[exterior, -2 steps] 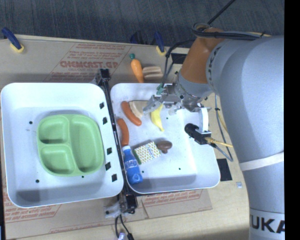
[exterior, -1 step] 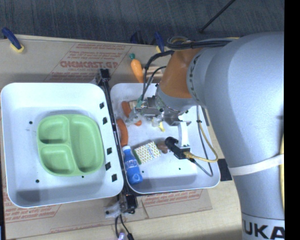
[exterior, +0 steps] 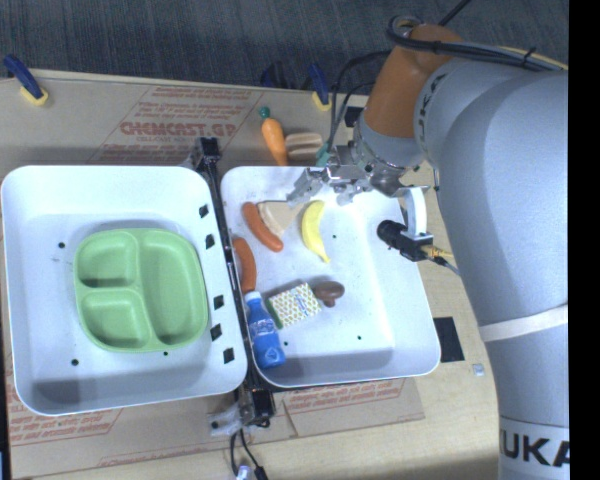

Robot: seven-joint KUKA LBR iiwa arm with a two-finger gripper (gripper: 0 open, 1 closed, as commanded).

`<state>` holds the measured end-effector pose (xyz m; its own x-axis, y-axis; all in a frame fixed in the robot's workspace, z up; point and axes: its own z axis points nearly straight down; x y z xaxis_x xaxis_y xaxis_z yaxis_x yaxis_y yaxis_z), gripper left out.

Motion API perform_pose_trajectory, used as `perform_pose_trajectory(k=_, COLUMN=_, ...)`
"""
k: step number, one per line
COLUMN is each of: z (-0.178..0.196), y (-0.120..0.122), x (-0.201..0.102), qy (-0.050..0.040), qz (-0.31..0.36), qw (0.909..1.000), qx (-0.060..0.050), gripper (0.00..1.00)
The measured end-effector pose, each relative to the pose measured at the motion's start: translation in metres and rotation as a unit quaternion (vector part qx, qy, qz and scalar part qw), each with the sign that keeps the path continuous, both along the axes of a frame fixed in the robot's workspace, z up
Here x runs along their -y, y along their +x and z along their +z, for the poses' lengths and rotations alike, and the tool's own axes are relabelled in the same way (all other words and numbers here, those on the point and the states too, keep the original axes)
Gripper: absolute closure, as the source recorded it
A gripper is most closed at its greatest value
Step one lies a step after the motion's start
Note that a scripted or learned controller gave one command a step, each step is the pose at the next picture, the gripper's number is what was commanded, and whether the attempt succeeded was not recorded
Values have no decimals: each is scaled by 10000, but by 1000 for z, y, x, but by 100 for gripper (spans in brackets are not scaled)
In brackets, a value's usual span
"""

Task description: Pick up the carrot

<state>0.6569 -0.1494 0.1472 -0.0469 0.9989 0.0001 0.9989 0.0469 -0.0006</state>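
Hidden or unclear: the grey arm (exterior: 500,198) fills the right side of the frame and covers the right rim of the right bin (exterior: 380,338). Its orange band (exterior: 405,83) sits at upper centre-right.

Fingers (exterior: 302,187): you see the gripper (exterior: 325,183) at the top edge of the right bin. Its metal fingers look slightly parted, though glare and clutter make the gap hard to judge, and nothing shows between them. The tips sit just above the banana (exterior: 313,230) and beside a pale wedge-shaped item (exterior: 275,215).

Carrot (exterior: 273,138): you find it outside both bins, on the cardboard-covered bench (exterior: 160,118) just above the right bin's upper left corner, apart from the fingers. A tan and pink piece (exterior: 303,147), hard to identify, lies just to its right.

Right bin, other contents:
- two sausages (exterior: 262,226), one near the left wall
- a blue bottle (exterior: 263,336) at lower left
- a checkered block (exterior: 294,304)
- a brown item (exterior: 327,291) touching the block

Left bin (exterior: 40,368): a green divided tray (exterior: 140,288).
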Motion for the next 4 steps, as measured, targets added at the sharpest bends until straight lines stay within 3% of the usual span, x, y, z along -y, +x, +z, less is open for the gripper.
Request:
perform_pose_trajectory(k=1, z=10, y=0, x=-1, qy=5, qz=27, qw=10000, qx=-8, gripper=100)
perform_pose_trajectory(k=2, z=129, y=0, x=20, qy=-1, qz=-418, qw=9991, qx=9, gripper=100)
perform_pose_trajectory(k=3, z=118, y=0, x=-103, qy=11, qz=-224, qw=9997, qx=-20, gripper=100)
perform_pose_trajectory(k=4, z=104, y=-31, x=-169, qy=-3, qz=-397, qw=9992, qx=-24, gripper=100)
